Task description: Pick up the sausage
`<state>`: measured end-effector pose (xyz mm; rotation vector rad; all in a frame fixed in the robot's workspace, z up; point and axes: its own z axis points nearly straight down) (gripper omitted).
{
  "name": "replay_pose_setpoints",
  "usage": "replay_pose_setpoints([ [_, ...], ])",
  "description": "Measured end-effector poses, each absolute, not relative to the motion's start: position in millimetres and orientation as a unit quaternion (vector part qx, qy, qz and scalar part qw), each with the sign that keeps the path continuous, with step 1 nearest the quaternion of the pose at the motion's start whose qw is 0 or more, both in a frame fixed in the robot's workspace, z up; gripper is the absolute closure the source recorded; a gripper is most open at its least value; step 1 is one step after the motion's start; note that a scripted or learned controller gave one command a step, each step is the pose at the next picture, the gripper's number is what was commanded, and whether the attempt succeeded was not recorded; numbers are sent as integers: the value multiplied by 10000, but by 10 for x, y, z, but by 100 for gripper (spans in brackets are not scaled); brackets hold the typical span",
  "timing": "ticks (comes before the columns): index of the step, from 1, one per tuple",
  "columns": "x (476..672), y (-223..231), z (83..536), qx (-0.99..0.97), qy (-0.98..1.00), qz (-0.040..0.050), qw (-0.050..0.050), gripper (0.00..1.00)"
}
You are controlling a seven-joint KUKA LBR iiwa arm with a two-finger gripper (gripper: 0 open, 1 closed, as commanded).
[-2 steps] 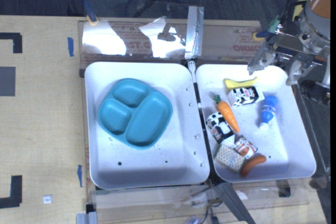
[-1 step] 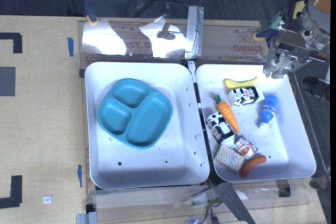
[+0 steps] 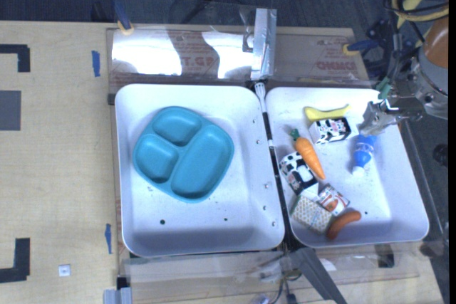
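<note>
arm: cut off by right edge | end effector: finger state too small to tell

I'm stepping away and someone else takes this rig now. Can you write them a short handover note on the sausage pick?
Gripper: over the right bin's far right part, near the blue bottle, with nothing seen held.
Sausage: at the right bin's near edge, beside a small can and a patterned packet.
Also there: carrot, banana, two cow-print cartons. Blue divided plate sits in the left bin.
Done: nothing yet.
Left: reach the sausage, grasp, lift.
</note>
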<state>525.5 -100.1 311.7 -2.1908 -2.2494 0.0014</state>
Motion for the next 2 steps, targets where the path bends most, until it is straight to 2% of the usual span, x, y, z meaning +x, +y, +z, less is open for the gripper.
replay_pose_setpoints([
  [1,5264,-781,4351,-7397,-6730,1,-7,100],
  [2,5277,-770,4454,-7386,-6742,-4,-26,100],
])
